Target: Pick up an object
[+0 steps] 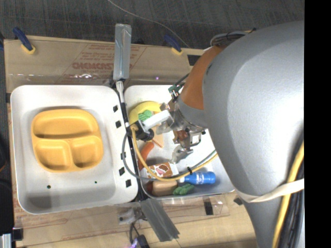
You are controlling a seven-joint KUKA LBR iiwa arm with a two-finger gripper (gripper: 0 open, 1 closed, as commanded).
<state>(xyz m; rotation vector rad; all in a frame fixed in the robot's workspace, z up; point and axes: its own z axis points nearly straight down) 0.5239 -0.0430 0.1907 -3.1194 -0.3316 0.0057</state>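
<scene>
Gripper [182, 144] low in cluttered right bin [220, 187], finger state impossible to tell; risk of snagging cable [126, 159] or nudging blue bottle [200, 178], yellow object [145, 110] aside instead of grasping.

My arm [258, 102] is grey with an orange band [199, 84] above the wrist. Both bins are white; the left bin [20, 138] carries a yellow-orange divided tray [66, 138]. In the right bin [150, 93] I see a yellow object [144, 109], a blue bottle [200, 178], and a green item [183, 189].
</scene>
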